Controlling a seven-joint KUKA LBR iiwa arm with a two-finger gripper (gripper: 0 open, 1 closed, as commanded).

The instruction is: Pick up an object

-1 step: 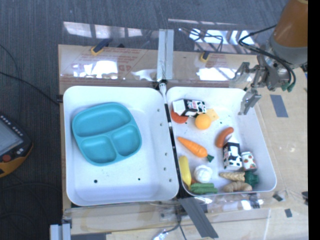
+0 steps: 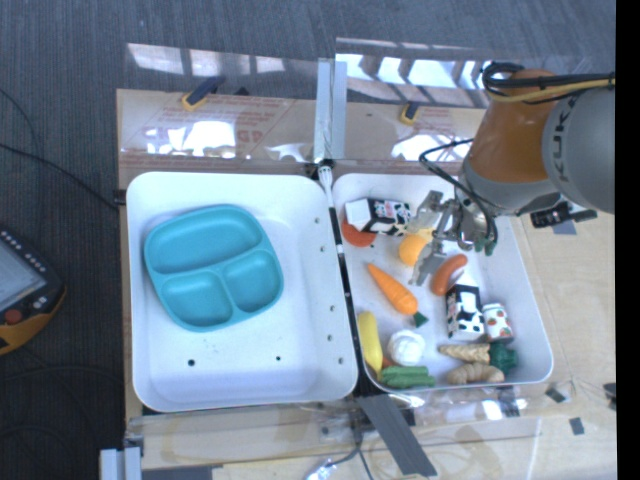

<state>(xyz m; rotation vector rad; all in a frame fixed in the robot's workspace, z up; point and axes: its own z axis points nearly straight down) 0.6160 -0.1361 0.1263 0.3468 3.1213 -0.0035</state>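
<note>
Over the right bin (image 2: pixel 535 313), the gripper (image 2: pixel 437 238) hangs with its fingers (image 2: pixel 428 211) spread open, gripping nothing. A yellow lemon (image 2: pixel 413 249) lies right between them, touching a red sausage (image 2: pixel 449 273) just below and beside the carrot (image 2: pixel 392 288).

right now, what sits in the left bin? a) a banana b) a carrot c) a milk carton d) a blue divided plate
d: the blue divided plate lies in the left bin, while the carrot and the other toy foods lie in the right bin.
</note>
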